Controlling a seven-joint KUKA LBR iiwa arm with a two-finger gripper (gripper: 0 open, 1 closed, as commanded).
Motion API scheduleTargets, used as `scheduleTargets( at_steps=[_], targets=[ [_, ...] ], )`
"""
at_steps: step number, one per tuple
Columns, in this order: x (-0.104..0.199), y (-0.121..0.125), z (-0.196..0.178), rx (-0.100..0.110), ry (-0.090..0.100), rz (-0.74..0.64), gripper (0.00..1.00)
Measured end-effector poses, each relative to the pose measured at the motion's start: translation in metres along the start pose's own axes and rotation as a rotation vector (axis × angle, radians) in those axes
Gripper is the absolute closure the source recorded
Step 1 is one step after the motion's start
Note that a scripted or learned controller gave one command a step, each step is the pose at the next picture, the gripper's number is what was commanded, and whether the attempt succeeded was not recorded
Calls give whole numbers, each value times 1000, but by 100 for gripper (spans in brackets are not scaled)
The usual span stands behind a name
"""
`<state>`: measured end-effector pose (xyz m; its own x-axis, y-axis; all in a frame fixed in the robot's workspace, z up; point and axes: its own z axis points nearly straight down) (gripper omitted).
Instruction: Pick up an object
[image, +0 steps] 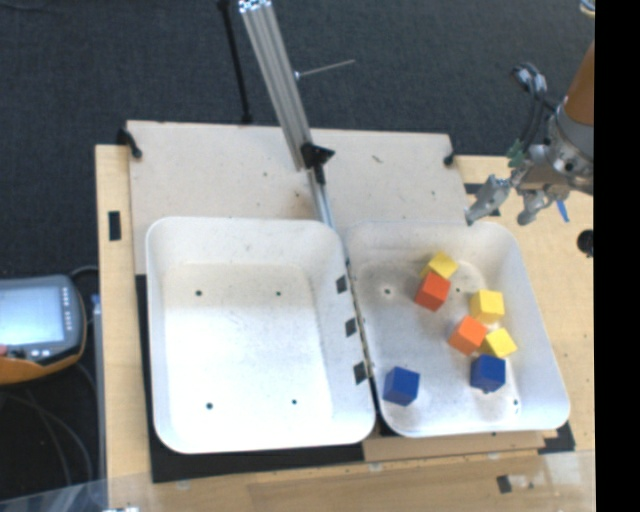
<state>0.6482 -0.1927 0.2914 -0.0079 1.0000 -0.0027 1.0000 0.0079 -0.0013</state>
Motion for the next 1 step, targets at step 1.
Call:
scheduleTargets(
  at_steps=[1],
  targets=[
    [-4,4,150,4,2,7,0]
  ],
)
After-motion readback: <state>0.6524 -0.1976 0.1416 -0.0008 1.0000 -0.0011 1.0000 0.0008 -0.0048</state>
